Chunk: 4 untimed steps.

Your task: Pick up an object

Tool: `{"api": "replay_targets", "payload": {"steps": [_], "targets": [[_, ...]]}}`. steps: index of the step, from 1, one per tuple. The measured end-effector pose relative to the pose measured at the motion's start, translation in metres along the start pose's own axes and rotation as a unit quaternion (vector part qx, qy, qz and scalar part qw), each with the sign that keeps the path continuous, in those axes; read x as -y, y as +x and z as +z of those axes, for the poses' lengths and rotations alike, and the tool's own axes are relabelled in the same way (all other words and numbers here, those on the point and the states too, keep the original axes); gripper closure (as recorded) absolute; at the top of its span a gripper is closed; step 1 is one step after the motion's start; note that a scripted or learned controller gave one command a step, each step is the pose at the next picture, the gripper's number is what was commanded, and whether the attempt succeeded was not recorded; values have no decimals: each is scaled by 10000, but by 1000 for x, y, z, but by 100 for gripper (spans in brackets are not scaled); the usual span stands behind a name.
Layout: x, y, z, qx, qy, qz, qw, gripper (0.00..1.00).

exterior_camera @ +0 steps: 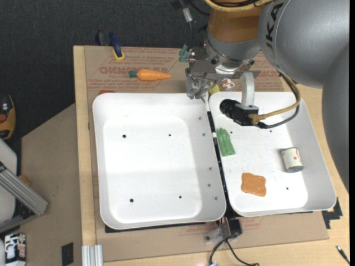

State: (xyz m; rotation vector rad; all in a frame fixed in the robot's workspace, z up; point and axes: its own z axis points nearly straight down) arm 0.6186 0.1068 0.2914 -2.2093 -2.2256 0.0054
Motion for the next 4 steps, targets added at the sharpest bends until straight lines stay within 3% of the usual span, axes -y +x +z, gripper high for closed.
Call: {"api": "replay_targets", "payload": {"steps": [1,2,3,4], "targets": [[-49,-108,-11,29,-64,76,9999,100],[-47,-47,-108,-3,-97,5,10000,100],[-45,-240,-91,36,-48,104,9999,100],[-46,-145,-10,-6,6,6,10000,100]]}}
